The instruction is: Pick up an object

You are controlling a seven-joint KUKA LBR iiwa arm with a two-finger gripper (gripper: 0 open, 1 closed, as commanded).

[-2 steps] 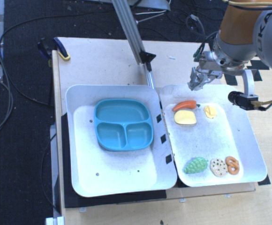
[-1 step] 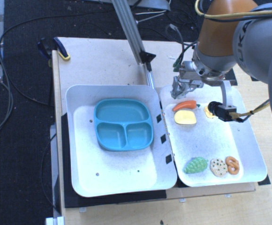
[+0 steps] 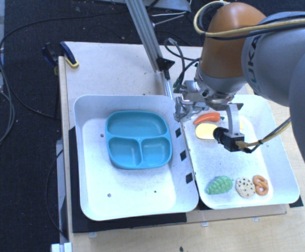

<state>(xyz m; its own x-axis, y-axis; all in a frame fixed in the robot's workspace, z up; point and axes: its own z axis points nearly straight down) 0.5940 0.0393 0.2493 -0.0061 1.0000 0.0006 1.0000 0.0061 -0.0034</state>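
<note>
Fingers: can't tell if wide or narrow; my gripper (image 3: 207,114) hangs over right bin (image 3: 278,156). Orange carrot-shaped piece (image 3: 207,118), smooth, sits just beneath me beside flat yellow piece (image 3: 205,132), long axis approx left-right.

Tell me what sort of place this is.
Most likely a robotics lab bench set up for pick-up trials. A grey and orange arm reaches over two white bins, which hold a blue tray and toy food. Loose cables trail over the dark floor.
</note>
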